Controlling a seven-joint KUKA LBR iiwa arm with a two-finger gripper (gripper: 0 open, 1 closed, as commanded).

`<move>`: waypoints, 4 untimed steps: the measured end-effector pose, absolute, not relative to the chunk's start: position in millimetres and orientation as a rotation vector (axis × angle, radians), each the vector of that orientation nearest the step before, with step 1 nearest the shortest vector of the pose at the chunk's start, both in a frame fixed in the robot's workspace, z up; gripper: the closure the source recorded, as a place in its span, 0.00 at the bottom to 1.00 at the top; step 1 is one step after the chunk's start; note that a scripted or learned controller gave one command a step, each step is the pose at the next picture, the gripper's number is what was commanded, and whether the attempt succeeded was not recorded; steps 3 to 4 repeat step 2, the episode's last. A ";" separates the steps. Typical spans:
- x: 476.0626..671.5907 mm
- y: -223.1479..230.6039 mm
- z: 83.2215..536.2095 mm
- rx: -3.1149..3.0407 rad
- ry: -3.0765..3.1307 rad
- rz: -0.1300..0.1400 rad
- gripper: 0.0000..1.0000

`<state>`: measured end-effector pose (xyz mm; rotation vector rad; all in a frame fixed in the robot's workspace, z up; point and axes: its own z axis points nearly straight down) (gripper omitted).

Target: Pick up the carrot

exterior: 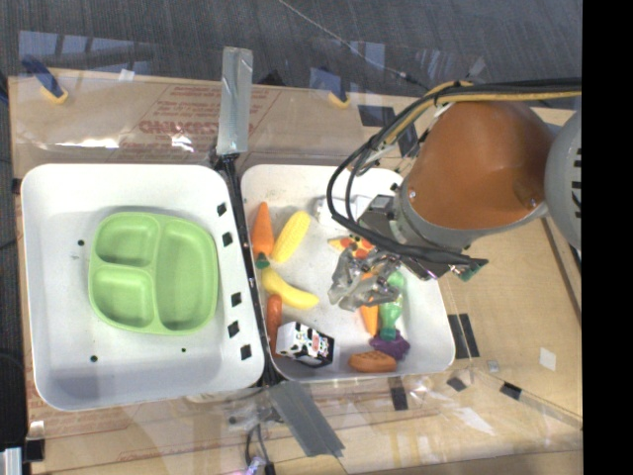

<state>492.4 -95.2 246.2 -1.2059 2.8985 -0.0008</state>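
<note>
**Carrot lies by the right bin's left wall, gripper over the toys in the middle**

Carrot [261, 230], orange with a green top end, lies lengthwise along the left wall of the right bin [432, 323], just beside a corn cob [291, 237] that leans at a slant to its right. Below them rests a banana [288, 290], then a thin orange-red piece [274, 316] against the same wall, and a black-and-white carton [304, 343] near the front edge.

The gripper [358, 285] hangs over the middle of the right bin, well apart from the carrot, above a cluster of small toys: an orange piece [369, 317], a green one [390, 315], a purple one [391, 345] and a brown one [373, 361]. How wide its jaws stand I cannot tell; the metal parts blur into the toys beneath. No carrot sits between them.

The left bin [59, 364] holds a green divided plate [153, 273].
</note>
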 end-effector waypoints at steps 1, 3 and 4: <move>493.6 -94.0 256.3 -1.212 2.895 -0.002 1.00; 498.8 -110.2 204.4 -1.643 2.680 0.004 1.00; 498.8 -110.2 204.4 -1.643 2.680 0.004 1.00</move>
